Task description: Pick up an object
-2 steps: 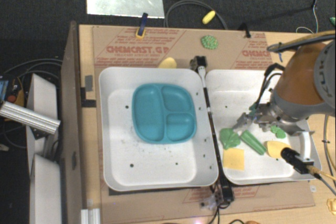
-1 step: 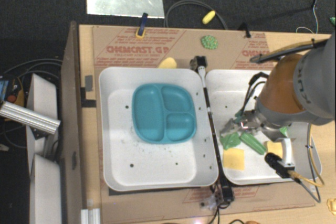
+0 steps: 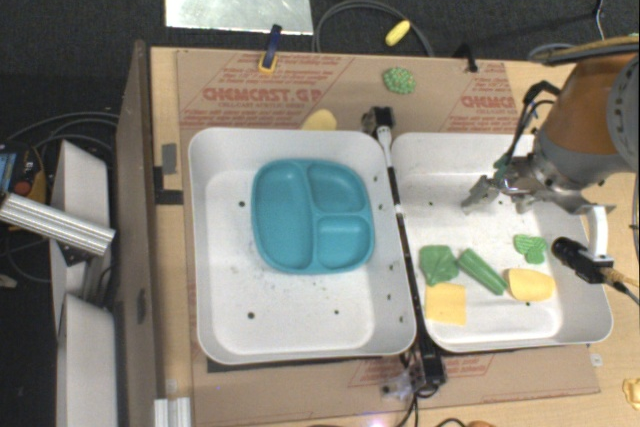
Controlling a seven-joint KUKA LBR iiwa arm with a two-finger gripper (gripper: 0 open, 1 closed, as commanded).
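The metal two-finger gripper (image 3: 497,189) hangs over the shallow white plastic right bin (image 3: 440,163), fingers spread and holding nothing. Near the front of this bin lie soft-looking toy foods: a crinkled green leaf (image 3: 437,262), an elongated green pod (image 3: 482,272), a small green piece (image 3: 530,247), a flat yellow square (image 3: 446,304) and a rounded yellow lump (image 3: 531,285). The left white bin (image 3: 225,315) contains a smooth teal compartmented plate (image 3: 311,216).
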